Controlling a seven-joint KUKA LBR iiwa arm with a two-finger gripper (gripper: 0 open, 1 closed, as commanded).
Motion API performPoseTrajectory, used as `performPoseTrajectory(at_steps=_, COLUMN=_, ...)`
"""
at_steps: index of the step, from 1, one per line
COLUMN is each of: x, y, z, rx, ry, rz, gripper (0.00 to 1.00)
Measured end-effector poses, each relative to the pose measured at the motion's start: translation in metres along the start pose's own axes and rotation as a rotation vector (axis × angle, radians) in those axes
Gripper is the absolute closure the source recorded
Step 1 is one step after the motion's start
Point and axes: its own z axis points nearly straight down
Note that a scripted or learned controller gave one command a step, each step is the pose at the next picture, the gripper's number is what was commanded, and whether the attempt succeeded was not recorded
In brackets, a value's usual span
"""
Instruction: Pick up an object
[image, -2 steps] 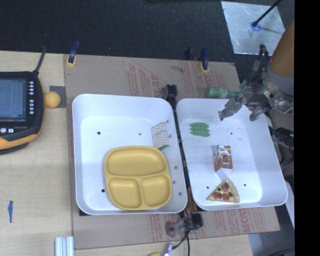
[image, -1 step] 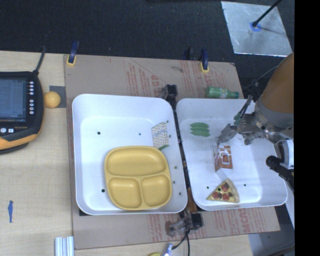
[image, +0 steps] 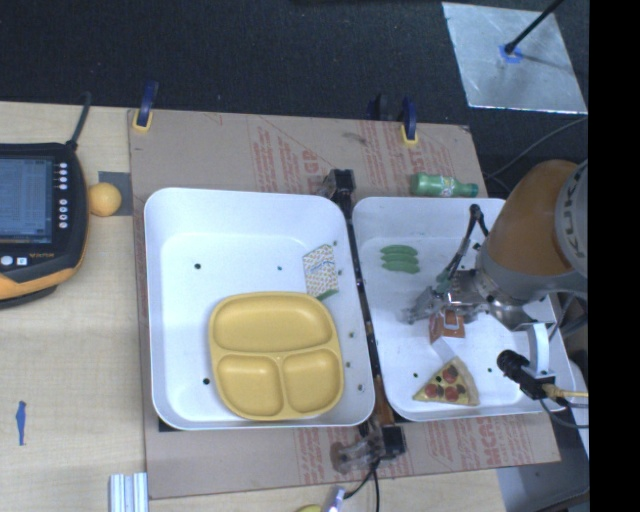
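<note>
Camera view looks down on two white bins side by side on a brown cardboard sheet (image: 250, 150). Within the right bin (image: 400, 215), the arm (image: 535, 235) reaches in from the right edge, and its gripper (image: 447, 300) sits low near the bin's middle. A small brown packet (image: 450, 324) lies right at the gripper tip, touching or just under it (metal and cabling blur together there), so whether the jaws are apart, together or clamped on the packet cannot be told.

Near the right bin's front edge lies a toy pizza slice (image: 448, 384), well clear of the gripper. A green pea pod (image: 400, 259) lies toward the bin's back left corner.

A yellow divided plate (image: 275, 352) rests in the left bin (image: 180, 230), toward its front edge. A small patterned wrapper (image: 320, 269) lies against that bin's right wall.

Outside the bins, a green bottle (image: 443, 185) lies on the cardboard just behind the right bin. A teach pendant (image: 35, 220) sits at the bench's left edge, with an orange ball (image: 104, 199) just beside it.
</note>
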Motion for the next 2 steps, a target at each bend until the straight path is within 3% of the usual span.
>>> performPoseTrajectory(at_steps=1, x=-0.001, y=0.0, z=-0.011, rx=0.0, ry=-0.002, rz=-0.003, gripper=1.0)
performPoseTrajectory(at_steps=2, x=0.094, y=0.031, z=-0.102, rx=-0.004, ry=0.001, rz=0.0, gripper=1.0)
